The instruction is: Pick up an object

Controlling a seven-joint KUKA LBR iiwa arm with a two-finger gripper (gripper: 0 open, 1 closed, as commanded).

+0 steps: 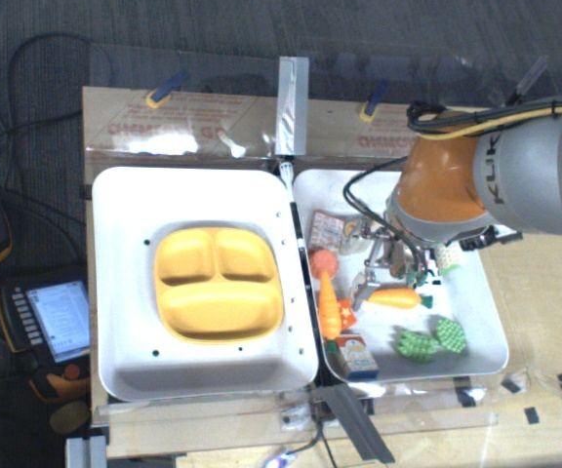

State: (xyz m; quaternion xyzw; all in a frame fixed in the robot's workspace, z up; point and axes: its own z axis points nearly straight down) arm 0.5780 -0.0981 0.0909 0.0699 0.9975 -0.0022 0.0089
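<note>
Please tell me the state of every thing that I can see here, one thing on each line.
Yellow plastic divided tray: lying flat in the left white bin.
Long orange toy carrot: lying along the right white bin, at its left wall.
Green knobbly toys: resting near the front.
Pincer: lowered over the right bin.

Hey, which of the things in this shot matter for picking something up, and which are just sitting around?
Part of the job:
gripper, down in the right bin
toy carrot
orange toy by the gripper
green toys
small box
packet

Just lying about:
yellow divided tray in the left bin
handheld screens off the bench
</note>
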